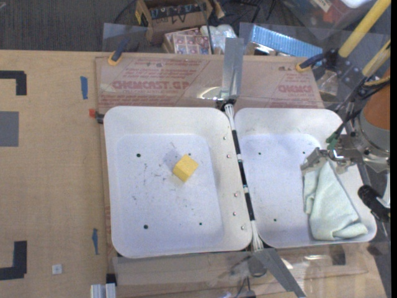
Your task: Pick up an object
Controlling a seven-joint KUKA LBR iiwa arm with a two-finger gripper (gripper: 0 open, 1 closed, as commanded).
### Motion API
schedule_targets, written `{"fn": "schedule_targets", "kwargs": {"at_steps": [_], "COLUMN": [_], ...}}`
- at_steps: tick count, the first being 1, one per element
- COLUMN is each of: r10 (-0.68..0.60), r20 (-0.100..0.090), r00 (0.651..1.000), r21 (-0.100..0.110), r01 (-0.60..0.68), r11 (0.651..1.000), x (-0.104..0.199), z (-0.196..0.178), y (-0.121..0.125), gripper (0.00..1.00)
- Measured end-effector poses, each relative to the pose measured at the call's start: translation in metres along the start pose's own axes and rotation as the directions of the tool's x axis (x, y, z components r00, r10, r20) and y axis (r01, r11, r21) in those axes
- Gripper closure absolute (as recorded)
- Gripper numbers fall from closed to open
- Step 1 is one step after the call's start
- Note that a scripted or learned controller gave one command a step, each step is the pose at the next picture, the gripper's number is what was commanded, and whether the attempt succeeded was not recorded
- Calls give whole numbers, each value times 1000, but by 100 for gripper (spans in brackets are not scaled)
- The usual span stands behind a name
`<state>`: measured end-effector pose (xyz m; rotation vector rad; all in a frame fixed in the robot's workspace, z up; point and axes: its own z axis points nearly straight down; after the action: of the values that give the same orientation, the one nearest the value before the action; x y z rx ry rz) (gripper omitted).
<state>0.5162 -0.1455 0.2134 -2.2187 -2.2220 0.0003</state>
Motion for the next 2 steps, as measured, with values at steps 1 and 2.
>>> {"fn": "schedule_targets", "kwargs": {"at_steps": [1,2], "r10": [-254,-318], "r20": [5,1], "r00": [967,948], "r21": [-5,-1], "r01": [254,318], "r11": [967,948], "x": [-24,97], "z": [-49,14], "y": [-36,-17], "gripper": [0,0]}}
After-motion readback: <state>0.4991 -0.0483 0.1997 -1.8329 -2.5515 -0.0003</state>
